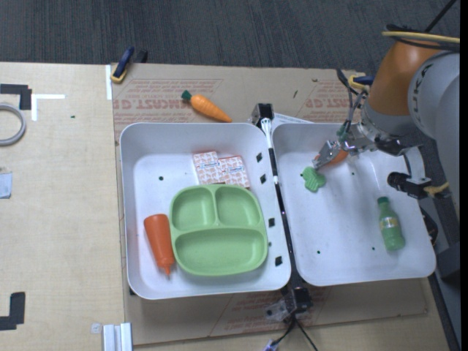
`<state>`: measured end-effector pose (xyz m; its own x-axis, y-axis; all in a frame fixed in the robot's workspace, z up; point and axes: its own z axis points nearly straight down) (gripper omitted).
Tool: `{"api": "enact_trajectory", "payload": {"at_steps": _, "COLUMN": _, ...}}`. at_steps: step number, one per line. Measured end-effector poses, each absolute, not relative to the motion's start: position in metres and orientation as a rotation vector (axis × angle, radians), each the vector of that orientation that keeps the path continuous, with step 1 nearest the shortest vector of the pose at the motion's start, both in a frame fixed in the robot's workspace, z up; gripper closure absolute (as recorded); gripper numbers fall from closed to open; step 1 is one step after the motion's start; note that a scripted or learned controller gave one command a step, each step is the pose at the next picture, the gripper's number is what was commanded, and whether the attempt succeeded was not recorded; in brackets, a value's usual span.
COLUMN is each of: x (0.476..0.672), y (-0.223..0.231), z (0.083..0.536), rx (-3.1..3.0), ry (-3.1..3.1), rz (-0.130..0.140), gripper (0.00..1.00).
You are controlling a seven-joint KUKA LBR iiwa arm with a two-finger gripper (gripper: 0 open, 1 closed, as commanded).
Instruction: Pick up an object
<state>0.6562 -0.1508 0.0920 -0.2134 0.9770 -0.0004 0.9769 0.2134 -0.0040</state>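
My gripper [333, 154] hangs over the back left part of the right bin [351, 265]. Its fingers are shut on the orange body of a small toy carrot [327, 160]. The carrot's green leafy top [314, 179] droops down to the left, close to the bin floor. A green bottle [391, 225] lies on its own near the right wall of the same bin. The grey arm with its orange band [398, 79] comes in from the upper right.
The left bin [139, 159] holds a green divided plate [218, 231], an orange toy vegetable [159, 243] and a pink-and-white packet [217, 168]. Another toy carrot [207, 107] lies on the cardboard behind the bins. A blue clip [122, 63] sits at the back left.
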Motion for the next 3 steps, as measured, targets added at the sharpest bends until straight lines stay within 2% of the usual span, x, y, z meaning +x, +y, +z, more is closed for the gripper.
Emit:
{"api": "enact_trajectory", "payload": {"at_steps": 1, "x": 0.656, "y": -0.151, "z": 0.102, "rx": -1.970, "ry": -2.444, "rz": 0.007, "gripper": 1.00}}
{"api": "enact_trajectory", "payload": {"at_steps": 2, "x": 0.656, "y": -0.151, "z": 0.102, "rx": -1.970, "ry": -2.443, "rz": 0.007, "gripper": 0.00}}
{"api": "enact_trajectory", "payload": {"at_steps": 3, "x": 0.659, "y": -0.106, "z": 0.116, "rx": -2.050, "ry": -2.381, "rz": 0.000, "gripper": 0.00}}
